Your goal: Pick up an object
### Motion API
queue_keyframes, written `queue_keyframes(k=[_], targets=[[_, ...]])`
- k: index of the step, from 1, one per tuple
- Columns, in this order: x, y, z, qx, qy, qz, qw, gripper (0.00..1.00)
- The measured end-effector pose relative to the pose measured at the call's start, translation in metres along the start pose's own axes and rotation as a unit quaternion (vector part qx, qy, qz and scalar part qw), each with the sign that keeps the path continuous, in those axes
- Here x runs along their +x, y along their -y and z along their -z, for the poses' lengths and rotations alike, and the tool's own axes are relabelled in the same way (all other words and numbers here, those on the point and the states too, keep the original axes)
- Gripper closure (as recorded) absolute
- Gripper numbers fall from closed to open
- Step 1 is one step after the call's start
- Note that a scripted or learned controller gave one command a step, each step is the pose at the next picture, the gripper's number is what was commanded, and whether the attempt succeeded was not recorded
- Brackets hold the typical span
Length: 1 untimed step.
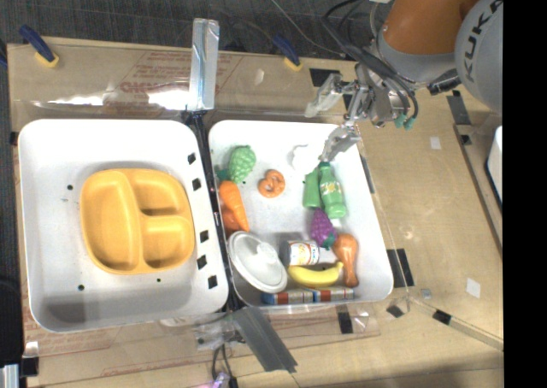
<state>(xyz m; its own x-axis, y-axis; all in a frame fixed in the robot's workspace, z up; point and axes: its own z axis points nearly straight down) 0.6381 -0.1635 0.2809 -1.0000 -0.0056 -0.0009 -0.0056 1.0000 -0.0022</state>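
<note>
Occupying the whole frame, the table (pixel 427 232) is a light wood-coloured board with black tape marks. Dark carpet shows along the upper edge, with cables trailing over it.

The arm (pixel 444 10) enters from the upper right, its orange band uppermost. It stands over the back edge of the right bin, a position judged suited to a descent onto the bin's contents.

Two white bins sit side by side at the centre, touching along a shared black-clipped edge.

- Left bin (pixel 43 207): holds one yellow divided tray (pixel 137 217), lying flat near its middle.
- Right bin (pixel 282 138): holds all the small items, so the task's object is judged to be one of these.

Contents of the right bin, largest first:

1. A white lid (pixel 256 262) rests at the lower left, next to a dark tray along the bottom wall.
2. A green bottle (pixel 327 190) lies near the right wall, just below the gripper.
3. A carrot (pixel 232 205) lies along the left wall.
4. A banana (pixel 314 275) lies at the bottom, with a small can (pixel 303 253) just above it.
5. A brown drumstick (pixel 346 256) stands beside the banana.
6. Green grapes (pixel 241 161) lie at the upper left; purple grapes (pixel 320 226) lie just below the bottle.
7. A pretzel (pixel 272 183) lies alone near the centre.

The gripper (pixel 340 143) hangs at the upper right of the right bin, just above the bottle's cap. Its state cannot be told from this view. No object is seen held in it.
</note>
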Motion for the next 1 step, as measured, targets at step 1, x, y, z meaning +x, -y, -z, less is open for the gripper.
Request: queue_keyframes(k=[1], targets=[[0.0335,0.0455,-0.1820,-0.002,-0.004,-0.017,0.9998,0.00]])
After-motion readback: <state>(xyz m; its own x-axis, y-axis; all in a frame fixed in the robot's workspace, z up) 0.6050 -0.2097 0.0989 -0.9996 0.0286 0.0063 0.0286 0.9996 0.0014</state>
